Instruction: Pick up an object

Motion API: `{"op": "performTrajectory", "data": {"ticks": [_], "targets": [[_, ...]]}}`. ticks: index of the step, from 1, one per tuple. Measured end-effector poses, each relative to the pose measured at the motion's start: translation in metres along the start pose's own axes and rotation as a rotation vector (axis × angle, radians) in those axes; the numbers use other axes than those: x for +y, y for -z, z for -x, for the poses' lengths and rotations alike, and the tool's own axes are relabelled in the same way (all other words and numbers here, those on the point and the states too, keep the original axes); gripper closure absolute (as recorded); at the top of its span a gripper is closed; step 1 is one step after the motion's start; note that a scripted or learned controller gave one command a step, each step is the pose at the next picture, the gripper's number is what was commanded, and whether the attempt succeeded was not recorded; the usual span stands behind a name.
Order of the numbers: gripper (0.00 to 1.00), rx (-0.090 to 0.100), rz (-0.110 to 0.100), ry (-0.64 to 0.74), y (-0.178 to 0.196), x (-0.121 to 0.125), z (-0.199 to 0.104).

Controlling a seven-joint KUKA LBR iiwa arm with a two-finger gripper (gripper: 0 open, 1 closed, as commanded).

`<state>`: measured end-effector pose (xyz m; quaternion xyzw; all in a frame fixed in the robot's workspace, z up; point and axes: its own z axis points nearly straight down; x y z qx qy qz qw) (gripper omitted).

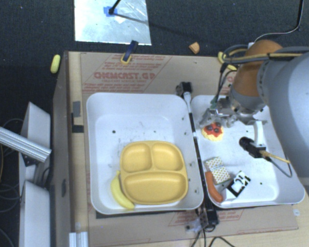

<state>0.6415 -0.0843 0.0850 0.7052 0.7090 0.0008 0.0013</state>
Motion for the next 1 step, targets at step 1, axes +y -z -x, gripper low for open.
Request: {"op": "performTrajectory", "data": {"ticks": [1], "targets": [[0.0,0.0,-0.001,-0.002,-0.0005,-0.0193,-0.0016]]}}
